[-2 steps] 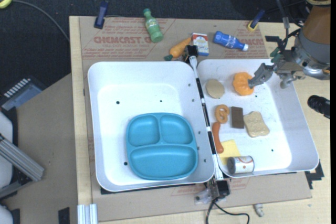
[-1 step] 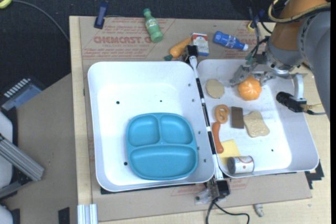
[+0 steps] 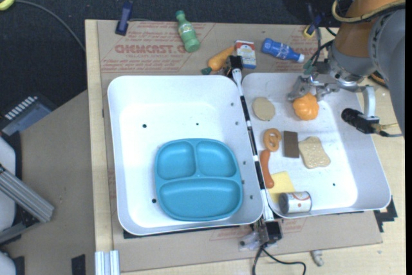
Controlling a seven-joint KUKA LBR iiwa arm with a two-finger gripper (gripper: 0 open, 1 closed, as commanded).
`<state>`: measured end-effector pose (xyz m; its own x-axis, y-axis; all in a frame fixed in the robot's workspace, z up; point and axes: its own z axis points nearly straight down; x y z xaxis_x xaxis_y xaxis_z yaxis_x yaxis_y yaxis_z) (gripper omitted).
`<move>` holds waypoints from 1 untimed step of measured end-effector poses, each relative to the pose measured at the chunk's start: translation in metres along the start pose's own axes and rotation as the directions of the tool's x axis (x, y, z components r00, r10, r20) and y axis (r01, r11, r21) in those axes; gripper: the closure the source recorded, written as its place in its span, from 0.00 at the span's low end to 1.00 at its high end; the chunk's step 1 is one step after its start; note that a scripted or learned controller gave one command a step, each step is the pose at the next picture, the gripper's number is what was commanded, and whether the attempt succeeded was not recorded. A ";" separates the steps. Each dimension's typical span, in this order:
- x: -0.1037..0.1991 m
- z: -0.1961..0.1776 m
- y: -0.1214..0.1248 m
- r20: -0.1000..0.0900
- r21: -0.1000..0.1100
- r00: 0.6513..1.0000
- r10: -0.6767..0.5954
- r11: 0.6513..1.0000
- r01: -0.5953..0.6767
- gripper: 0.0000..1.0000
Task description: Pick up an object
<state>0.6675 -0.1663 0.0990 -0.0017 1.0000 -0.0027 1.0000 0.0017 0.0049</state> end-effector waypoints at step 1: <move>0.107 -0.088 -0.017 -0.005 0.000 1.000 -0.002 1.000 0.002 1.00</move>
